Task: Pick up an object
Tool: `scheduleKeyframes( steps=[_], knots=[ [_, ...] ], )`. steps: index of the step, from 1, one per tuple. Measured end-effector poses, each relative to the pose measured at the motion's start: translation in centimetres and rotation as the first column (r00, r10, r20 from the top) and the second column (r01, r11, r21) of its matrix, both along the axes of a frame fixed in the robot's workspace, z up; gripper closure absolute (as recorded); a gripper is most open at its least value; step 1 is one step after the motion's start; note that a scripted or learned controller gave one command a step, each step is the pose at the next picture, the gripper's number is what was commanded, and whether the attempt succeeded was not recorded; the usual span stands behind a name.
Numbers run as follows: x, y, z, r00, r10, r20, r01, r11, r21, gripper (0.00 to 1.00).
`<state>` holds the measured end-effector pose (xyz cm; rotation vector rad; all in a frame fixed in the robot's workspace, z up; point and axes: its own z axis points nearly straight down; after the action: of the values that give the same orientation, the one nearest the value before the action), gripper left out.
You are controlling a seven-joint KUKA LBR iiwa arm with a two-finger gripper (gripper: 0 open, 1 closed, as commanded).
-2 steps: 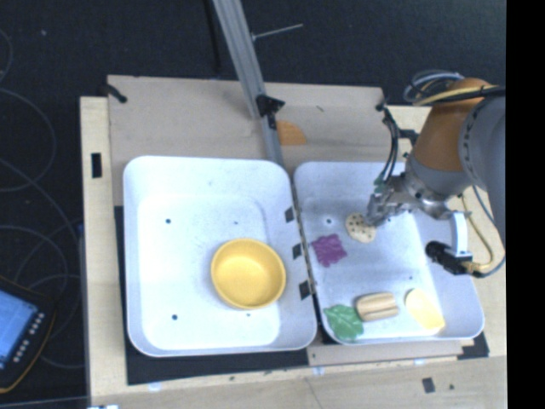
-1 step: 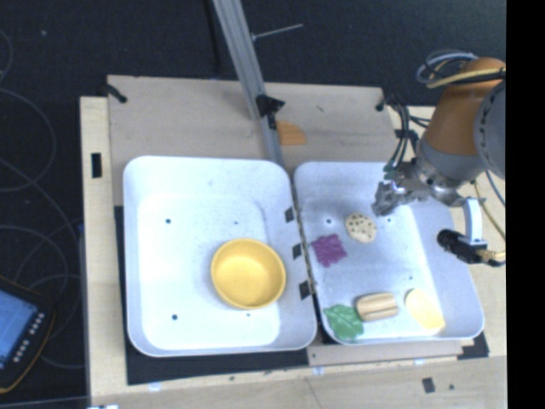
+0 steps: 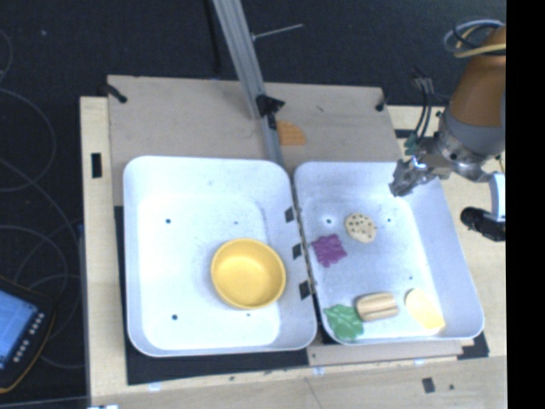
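Hand (image 3: 407, 181), grip state unclear, hovers at the right bin's (image 3: 451, 254) rim, risking collision before reaching the cookie (image 3: 360, 227).

One fixed camera — high above, slanted (bench-wide) — overlooks both bins (image 3: 145, 228).

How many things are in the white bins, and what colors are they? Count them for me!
Yellow: 2, the bowl in the left bin and a pale yellow piece in the right bin
Purple: 1, a small piece
Green: 1, a leafy piece
Tan: 2, a spotted cookie and a bread roll
Total: 6
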<state>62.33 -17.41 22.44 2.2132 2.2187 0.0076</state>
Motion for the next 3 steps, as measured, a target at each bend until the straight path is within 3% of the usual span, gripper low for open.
scheduleKeyframes(
  steps=[1,3],
  knots=[
    [0.1,0.0,0.6,1.000,0.002,-0.006,-0.002,1.000,0.002,1.00],
    [-1.4,9.9,0.8,1.000,0.004,-0.009,-0.004,1.000,0.003,1.00]
  ],
)
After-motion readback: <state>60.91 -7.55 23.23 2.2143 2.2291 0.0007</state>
